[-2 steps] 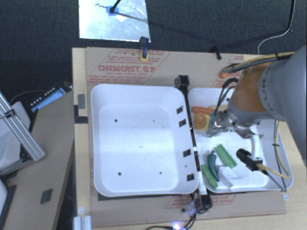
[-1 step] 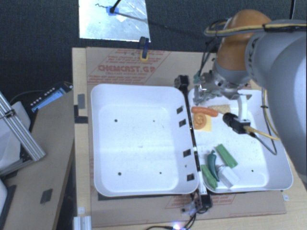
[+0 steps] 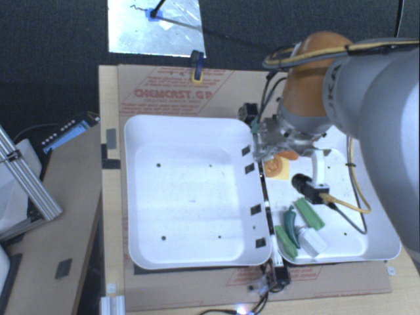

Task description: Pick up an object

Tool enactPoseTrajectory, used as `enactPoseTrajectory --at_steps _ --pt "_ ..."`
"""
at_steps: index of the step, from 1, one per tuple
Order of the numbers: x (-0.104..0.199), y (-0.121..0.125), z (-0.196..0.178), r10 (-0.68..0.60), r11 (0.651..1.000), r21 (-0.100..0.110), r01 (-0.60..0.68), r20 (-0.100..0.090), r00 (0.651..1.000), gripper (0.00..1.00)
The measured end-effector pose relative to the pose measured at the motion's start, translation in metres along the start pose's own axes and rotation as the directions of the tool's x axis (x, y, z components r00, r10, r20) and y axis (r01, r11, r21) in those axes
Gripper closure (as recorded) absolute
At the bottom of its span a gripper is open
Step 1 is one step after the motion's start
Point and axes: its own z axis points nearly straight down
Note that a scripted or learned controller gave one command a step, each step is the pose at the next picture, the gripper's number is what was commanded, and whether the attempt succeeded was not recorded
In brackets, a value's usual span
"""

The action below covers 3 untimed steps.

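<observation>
Printed brown cardboard (image 3: 164,87) carries both bins, with dark carpet behind it. Start at the gripper (image 3: 270,151): it hangs low over the right bin (image 3: 377,247), at about 10 o'clock of that bin's floor, close to the wall shared with the left bin (image 3: 190,189). Its tip is lost against the grey wrist and in shadow, so I cannot tell whether it is spread or closed, and nothing shows clamped in it. Just beside it, toward 5 o'clock, lies the orange object (image 3: 277,168), a small flattish piece on the bin floor. I cannot make out whether the gripper touches it.

Further out, toward 6 o'clock of the same bin, lie the green pieces (image 3: 308,214). One is slanted and the other sits nearer the shared wall, with a pale block (image 3: 314,243) close against them. The arm (image 3: 374,104) covers the bin's 1 to 3 o'clock side.

By my reading the step in hand is the reach down for a grasp, with the orange object the likeliest target; the pick is not yet done. The next move calls for centring over that piece, closing on it squarely and lifting straight up. There is little room beside the wall, and so flat a piece could well slip out.
</observation>
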Motion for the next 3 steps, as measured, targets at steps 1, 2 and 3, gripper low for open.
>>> enactPoseTrajectory --at_steps 1,2,3 --pt "0.05 -0.081 0.001 -0.001 1.0 0.004 0.001 -0.002 1.0 1.0" --pt "-0.013 -0.113 0.0 0.013 1.0 0.001 -0.013 0.004 1.0 1.0" --pt "0.021 -0.111 0.0 0.001 1.0 -0.002 -0.001 0.0 1.0 1.0"
